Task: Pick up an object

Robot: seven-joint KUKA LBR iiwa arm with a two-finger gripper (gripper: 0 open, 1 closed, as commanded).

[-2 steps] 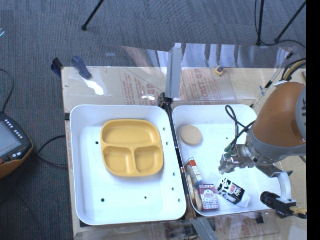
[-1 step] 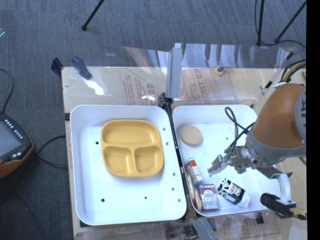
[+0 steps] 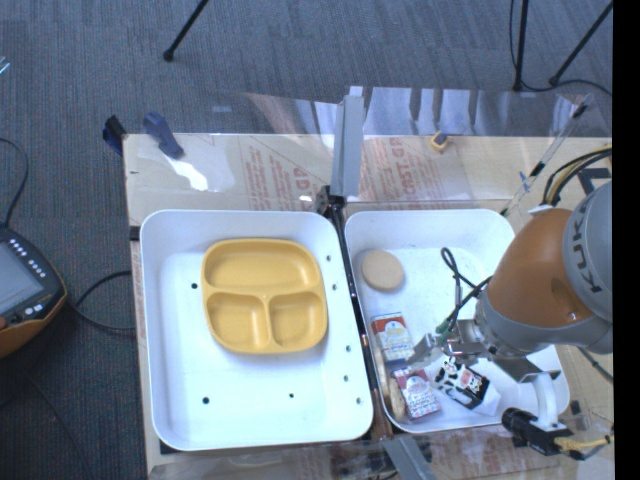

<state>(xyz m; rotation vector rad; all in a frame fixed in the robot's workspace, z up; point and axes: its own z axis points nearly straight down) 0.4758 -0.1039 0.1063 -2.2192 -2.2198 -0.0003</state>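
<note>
The gripper (image 3: 452, 346) is seen low in the right bin (image 3: 500, 230), below the orange band (image 3: 530, 268) of the arm, which reaches in from the right. Whether it is open or closed cannot be told, as the wrist covers much of it. Just below it, a small black-and-white patterned object (image 3: 462, 380) is found lying on the bin floor, close to the gripper but not shown to be held. To the left of the gripper, two small cartons are placed near the bin's left wall: a red-and-white carton (image 3: 392, 335) level with the gripper, and a pink-labelled carton (image 3: 418, 393) lower down and nearer. Up and to the left of the gripper, a round tan disc (image 3: 381, 269) is set flat, well apart from it. Far to the left, in the left bin (image 3: 170, 388), a yellow divided plate (image 3: 265, 295) is laid flat. Both bins are carried by the surface (image 3: 250, 173).
</note>
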